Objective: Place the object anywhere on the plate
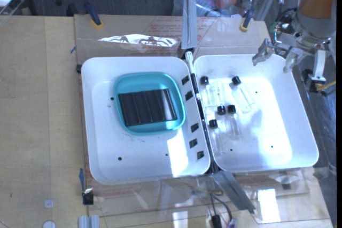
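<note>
End effector: we see it over the right bin's far rim, fingers apart, holding nothing.
Plate: teal, left bin, white floor around it.
Vials: clustered near the divider.

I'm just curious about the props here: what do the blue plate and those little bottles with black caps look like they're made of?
The blue plate looks like glossy moulded plastic, judging by its even turquoise colour and soft rounded rim; glazed ceramic is possible too. The little bottles seem to be clear glass or plastic, since the white bin shows through them. Their caps look like matte black plastic.

Two white bins, one teal plate, five clear black-capped vials in the right-hand bin.
</note>
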